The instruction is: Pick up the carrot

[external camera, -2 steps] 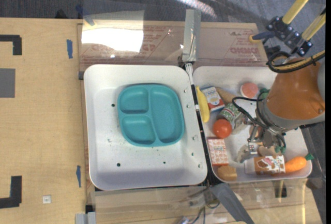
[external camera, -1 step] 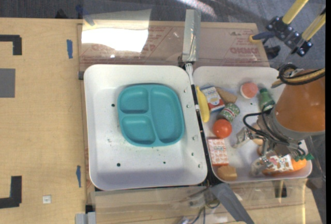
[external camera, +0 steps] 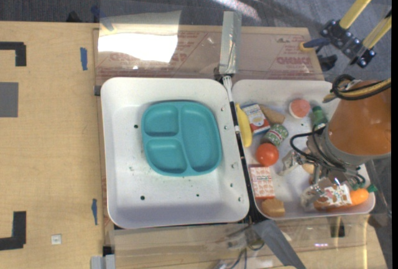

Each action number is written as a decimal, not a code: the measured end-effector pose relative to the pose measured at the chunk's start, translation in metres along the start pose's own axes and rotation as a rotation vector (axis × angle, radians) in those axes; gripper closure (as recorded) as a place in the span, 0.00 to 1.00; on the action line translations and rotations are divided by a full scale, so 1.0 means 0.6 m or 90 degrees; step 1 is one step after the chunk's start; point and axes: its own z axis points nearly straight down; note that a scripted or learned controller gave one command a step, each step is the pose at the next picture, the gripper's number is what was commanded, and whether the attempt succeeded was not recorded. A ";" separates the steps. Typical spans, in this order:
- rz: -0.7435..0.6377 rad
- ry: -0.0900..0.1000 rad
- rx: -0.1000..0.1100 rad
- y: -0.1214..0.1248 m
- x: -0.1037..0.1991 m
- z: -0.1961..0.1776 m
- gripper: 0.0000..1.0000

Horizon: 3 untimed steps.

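— Bins first: where's everything relative to the right bin (external camera: 292, 89)?

— My arm (external camera: 360, 125) hangs over its right side. Hand (external camera: 323, 182) inside; grip I can't tell. Carrot (external camera: 356, 197) at its lower right corner.

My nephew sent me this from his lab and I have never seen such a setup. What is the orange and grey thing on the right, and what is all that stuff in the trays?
This is one camera fixed above a bench, looking down at a slant. The orange and grey shape is a robot arm reaching in from the right; its gripper hangs low over the right bin, among toy groceries. Its job is to pick up the carrot, which lies at that bin's near right corner, partly under a small carton. Also there: a tomato, a banana and a red box. The left bin holds a teal divided plate. I cannot see anything held.
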 end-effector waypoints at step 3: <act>-0.100 -0.002 -0.001 -0.074 -0.056 0.002 0.00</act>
